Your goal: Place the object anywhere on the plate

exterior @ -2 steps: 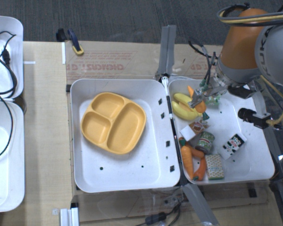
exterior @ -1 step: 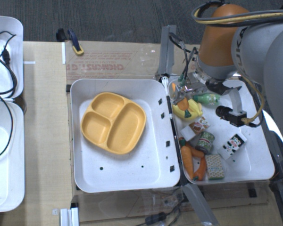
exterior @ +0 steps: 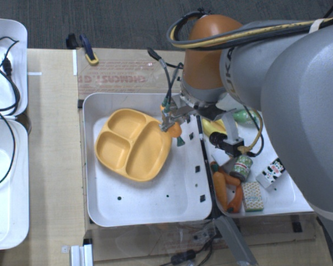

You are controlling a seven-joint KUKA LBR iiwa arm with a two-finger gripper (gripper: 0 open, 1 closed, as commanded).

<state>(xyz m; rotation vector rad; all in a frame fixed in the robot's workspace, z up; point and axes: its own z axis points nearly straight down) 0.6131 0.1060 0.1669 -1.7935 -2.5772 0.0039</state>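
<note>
The fingers hang over the right edge of the yellow plate. A small orange thing sits right at the tips of the fingers, touching or just over the rim of the plate. I cannot tell if the fingers are pinching it or if they are wide or narrow, because that spot is small and crowded. A tiny dark green bit pokes out just under the orange thing.

Above the fingers is the orange band of the arm, with black and yellow cables looping around it. The big grey arm comes in from the right.

The plate has three parts inside it and lies tilted in the left white bin, near the top left of that bin. The rest of that bin floor is bare white with a few small dark dots.

The right white bin is just beside it and holds many things. There is a yellow thing like a banana near the arm, a light green thing behind it, a small green can, two orange carrots, a small pale box and a white block with dark marks.

Both bins rest on a tan surface. A blue and yellow clip lies at the back of the surface.
</note>
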